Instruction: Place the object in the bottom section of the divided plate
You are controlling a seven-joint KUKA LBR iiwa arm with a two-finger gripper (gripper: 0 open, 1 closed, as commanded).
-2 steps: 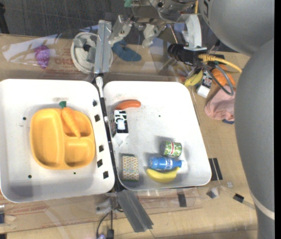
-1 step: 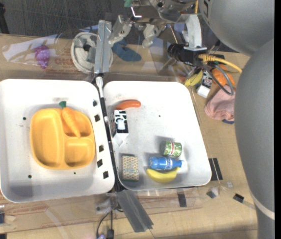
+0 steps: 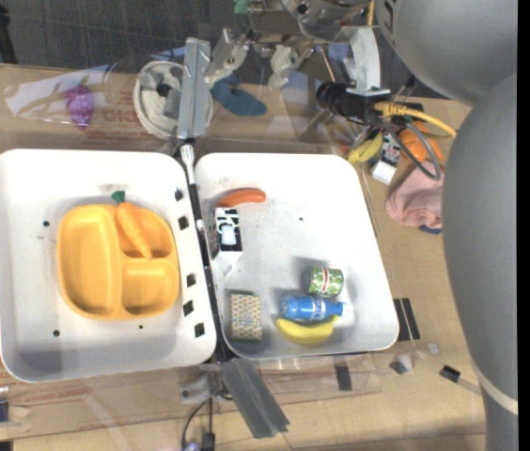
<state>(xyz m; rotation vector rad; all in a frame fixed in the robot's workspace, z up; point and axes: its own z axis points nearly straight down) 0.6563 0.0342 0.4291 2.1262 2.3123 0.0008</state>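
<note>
A yellow divided plate (image 3: 91, 285) lies in the left bin (image 3: 21, 346). An orange carrot (image 3: 133, 226) with a green top rests in the plate's upper right section, its leafy end over the rim. The plate's lower right section and its large left section hold nothing. My gripper (image 3: 254, 62) hangs high above the bench behind the bins, over the gap between them. Its fingers (image 3: 228, 56) stand apart with nothing between them.
The right bin (image 3: 359, 214) holds an orange sausage (image 3: 241, 197), a black-and-white card (image 3: 228, 229), a green can (image 3: 325, 280), a blue bottle (image 3: 309, 307), a banana (image 3: 306, 331) and a tan sponge (image 3: 245, 315). Loose toys and cables lie behind the bins.
</note>
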